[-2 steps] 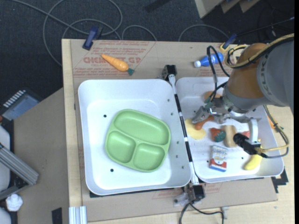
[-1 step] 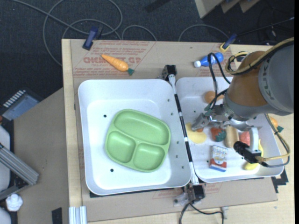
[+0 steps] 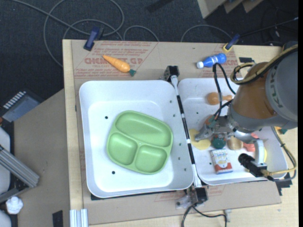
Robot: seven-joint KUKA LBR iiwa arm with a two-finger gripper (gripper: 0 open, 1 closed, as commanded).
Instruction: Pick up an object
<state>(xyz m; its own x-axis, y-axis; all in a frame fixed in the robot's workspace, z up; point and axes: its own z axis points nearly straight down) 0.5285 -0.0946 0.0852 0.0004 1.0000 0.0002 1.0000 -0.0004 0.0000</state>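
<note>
Cardboard-topped bench, my grey two-finger gripper (image 3: 211,129) sits low among the right shallow white bin's (image 3: 189,90) clutter to grab something; grip state unclear.

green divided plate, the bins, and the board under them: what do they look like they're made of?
Green divided plate: likely moulded plastic, matte with a soft sheen, rounded compartment walls.
Left bin and right bin: probably thin formed white plastic, smooth, with rolled rims and glare on the floor.
Board: looks like brown corrugated cardboard, dull, with red print on it.
</note>
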